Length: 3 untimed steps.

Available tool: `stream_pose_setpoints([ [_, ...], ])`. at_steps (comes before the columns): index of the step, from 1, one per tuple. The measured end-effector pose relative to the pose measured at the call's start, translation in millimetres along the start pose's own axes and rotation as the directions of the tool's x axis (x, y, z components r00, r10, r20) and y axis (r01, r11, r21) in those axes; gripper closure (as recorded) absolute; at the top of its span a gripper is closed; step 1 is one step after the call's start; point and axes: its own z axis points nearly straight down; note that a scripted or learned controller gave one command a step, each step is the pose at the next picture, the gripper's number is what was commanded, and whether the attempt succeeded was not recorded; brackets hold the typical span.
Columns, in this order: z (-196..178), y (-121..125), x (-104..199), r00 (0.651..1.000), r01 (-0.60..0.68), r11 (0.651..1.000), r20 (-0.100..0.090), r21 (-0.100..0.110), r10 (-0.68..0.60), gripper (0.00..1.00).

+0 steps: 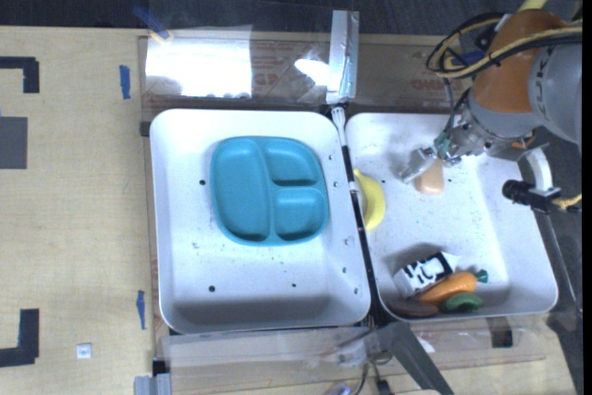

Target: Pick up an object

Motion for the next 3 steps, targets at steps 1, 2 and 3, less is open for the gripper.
stream_pose_setpoints([
  [1, -12, 1, -3, 1.000, -0.003, 1.000, 0.004, -0.007, 0.003, 1.00],
  [2, 0, 24, 1, 0.949, -0.314, 0.949, 0.001, 0.002, 0.314, 1.00],
  [3, -104, 58, 88, 0.995, -0.100, 0.995, 0.002, -0.011, 0.100, 1.00],
])
